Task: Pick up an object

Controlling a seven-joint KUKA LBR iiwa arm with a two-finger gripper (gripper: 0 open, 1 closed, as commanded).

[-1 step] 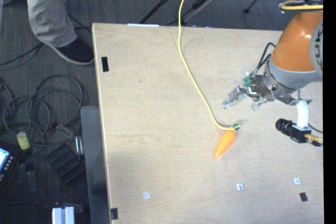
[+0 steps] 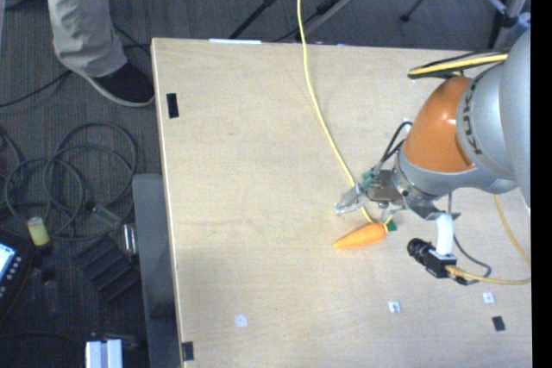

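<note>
Item: orange carrot (image 2: 360, 238), lying on the bare wooden table (image 2: 250, 185), long axis near horizontal, narrow tip toward 9 o'clock, green stub toward 3. End effector (image 2: 352, 201) just beside it at 12 o'clock; grip state cannot be told.

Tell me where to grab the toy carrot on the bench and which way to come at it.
Grip the carrot across its thicker half, near the green end at the right, fingers closing over its narrow width. It lies flat, pointing left and slightly down, so coming straight down from above looks best. The gripper is just above it in the picture.
</note>
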